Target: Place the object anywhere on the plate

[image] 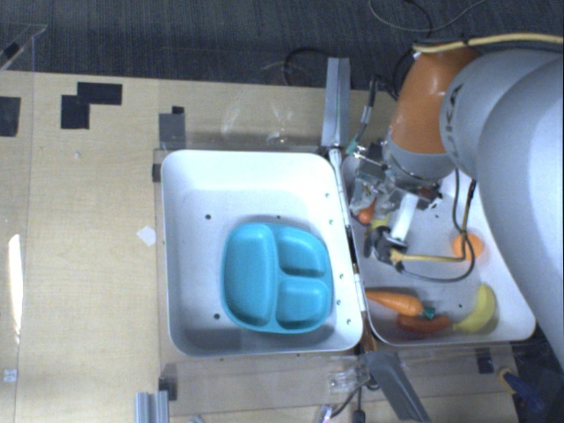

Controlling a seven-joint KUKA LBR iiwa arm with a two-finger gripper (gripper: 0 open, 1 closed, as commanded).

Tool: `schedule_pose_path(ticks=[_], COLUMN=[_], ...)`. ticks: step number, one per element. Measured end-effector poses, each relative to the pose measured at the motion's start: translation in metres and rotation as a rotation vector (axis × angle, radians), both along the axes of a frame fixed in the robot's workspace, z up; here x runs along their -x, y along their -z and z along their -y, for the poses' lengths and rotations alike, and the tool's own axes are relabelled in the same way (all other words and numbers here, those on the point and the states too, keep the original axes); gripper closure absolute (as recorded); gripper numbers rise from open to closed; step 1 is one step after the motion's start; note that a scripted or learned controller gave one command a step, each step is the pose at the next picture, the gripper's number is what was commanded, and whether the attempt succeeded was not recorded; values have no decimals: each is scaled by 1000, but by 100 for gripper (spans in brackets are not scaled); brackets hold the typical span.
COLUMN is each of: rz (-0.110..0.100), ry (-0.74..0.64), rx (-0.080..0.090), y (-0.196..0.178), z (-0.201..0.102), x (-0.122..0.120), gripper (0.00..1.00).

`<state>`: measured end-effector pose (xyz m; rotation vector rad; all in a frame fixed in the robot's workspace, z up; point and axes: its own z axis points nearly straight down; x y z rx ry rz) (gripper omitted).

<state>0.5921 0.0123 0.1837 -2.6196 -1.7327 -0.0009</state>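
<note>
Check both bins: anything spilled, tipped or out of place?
Nothing stands out. The blue divided plate lies flat in the left bin; the carrot and yellow fruit lie inside the right bin, where the gripper hangs low.

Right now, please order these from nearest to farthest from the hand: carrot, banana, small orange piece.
1. Small orange piece, just beside the hand, by the right bin's left wall.
2. Carrot, at the bin's near side.
3. Banana, in its near right corner.
</note>
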Motion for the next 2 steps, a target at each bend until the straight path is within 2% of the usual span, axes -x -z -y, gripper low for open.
schedule_pose_path(ticks=[1, 2], rz=[-1, 0], ry=[-325, -324], rx=[0, 0], y=[0, 0], z=[-57, -57], x=[37, 37], gripper=[100, 0])
